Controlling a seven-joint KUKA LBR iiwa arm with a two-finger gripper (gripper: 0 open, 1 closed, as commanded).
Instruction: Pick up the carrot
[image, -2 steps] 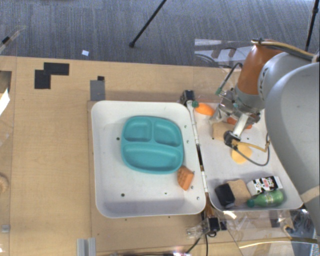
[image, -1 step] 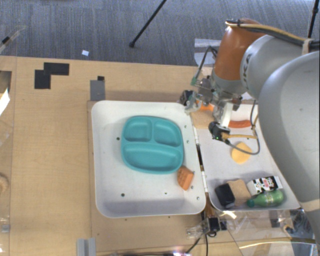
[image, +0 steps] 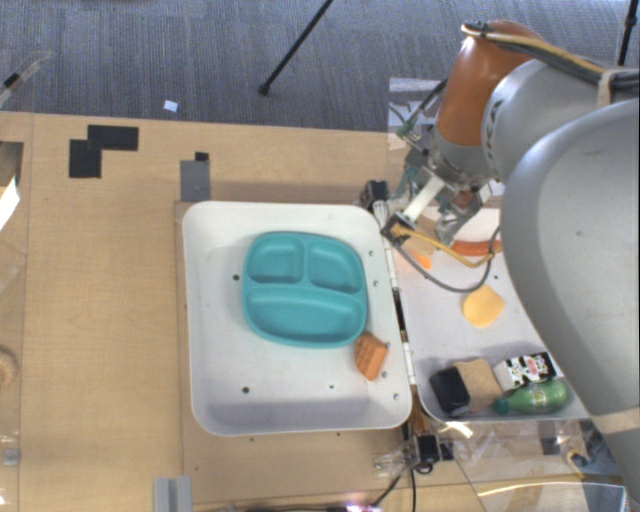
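The gripper (image: 437, 218) hangs low over the 12 o'clock end of the right bin (image: 440, 325), seemingly lining up a grab. The carrot (image: 478, 246) lies at its 4 o'clock. Its grip, open or closed, cannot be told.

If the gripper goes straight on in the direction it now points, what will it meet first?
Probably the carrot, or the right bin's floor just beside it; the gripper points down there, but depth is unclear.
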